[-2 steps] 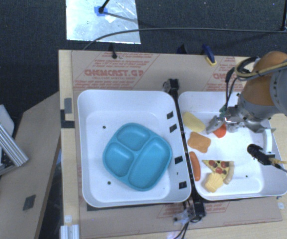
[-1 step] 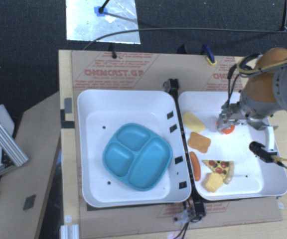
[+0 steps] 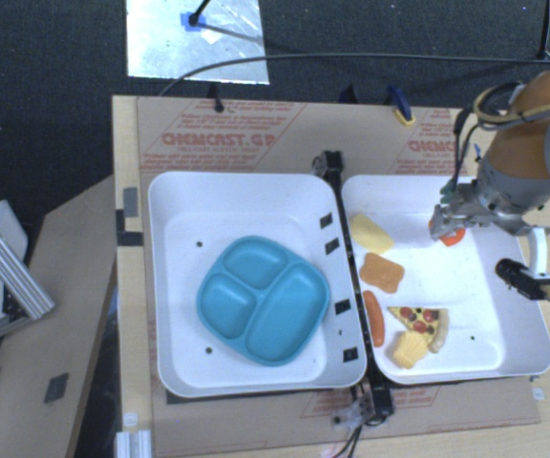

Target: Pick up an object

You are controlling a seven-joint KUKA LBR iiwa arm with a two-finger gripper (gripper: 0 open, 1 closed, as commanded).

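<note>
The hand [image 3: 450, 225] sits low at twelve o'clock of the right bin [image 3: 523, 351], over a small red-orange piece [image 3: 454, 238]; how its grip stands cannot be told. The piece lies half hidden beneath it. Toward eight o'clock lie a yellow block [image 3: 370, 232], an orange nugget [image 3: 382, 273], a hot dog [image 3: 375, 318] and a pizza slice [image 3: 418, 321]. The likely risk: the small piece slips out sideways on lifting.

One fixed camera looks down at a slant on the table [image 3: 256, 127], far enough to take in both white bins [image 3: 175, 256] upon it.
</note>
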